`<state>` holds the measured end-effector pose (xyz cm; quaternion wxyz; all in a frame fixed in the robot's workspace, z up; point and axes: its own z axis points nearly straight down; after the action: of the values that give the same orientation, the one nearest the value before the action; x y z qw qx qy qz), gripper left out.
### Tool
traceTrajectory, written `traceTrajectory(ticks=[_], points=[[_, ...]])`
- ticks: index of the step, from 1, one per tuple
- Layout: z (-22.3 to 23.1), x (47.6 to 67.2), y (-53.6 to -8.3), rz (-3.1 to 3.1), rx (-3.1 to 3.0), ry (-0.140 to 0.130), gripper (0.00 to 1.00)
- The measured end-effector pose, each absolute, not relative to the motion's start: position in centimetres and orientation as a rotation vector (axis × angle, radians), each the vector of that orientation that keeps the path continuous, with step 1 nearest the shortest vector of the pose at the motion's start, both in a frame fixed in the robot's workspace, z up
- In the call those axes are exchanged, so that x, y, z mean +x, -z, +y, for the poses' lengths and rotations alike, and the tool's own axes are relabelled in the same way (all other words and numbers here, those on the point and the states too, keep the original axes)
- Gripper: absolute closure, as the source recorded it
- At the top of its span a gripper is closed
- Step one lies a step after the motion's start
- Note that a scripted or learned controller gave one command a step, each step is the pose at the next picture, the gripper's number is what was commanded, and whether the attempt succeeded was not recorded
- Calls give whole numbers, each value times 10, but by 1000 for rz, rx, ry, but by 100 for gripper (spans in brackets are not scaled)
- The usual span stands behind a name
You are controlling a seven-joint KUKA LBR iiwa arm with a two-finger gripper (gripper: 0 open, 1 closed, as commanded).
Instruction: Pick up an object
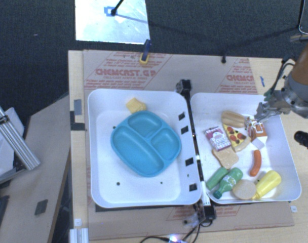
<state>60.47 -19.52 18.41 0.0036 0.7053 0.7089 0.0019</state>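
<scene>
- The arm (302, 80) reaches in from the right, and its hand (259, 116) hangs over the top right part of the right bin (291, 158).
- Whether the hand is clenched or released, I cannot tell.
- Right under the hand sits a small orange and white carton (258, 129), with nothing seen gripped.
- Beside it: a pizza slice (237, 136), a bread roll (233, 118), a red packet (217, 138) and a toast slice (226, 157).
- Lower down lie a sausage (255, 163), a yellow bottle (268, 183), a green bottle (228, 181) and a cucumber (216, 177).
- The left bin (101, 186) holds 1 blue divided plate (145, 143), with a yellow block (136, 105) just above it.
</scene>
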Motion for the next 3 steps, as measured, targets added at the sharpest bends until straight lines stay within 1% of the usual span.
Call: traceTrajectory(ticks=[1, 2, 3], points=[[-195, 606, -228, 2224, 2210, -6, 100], [-151, 596, -235, 2230, 2211, -4, 100], [-93, 590, -237, 2233, 2212, -4, 100]])
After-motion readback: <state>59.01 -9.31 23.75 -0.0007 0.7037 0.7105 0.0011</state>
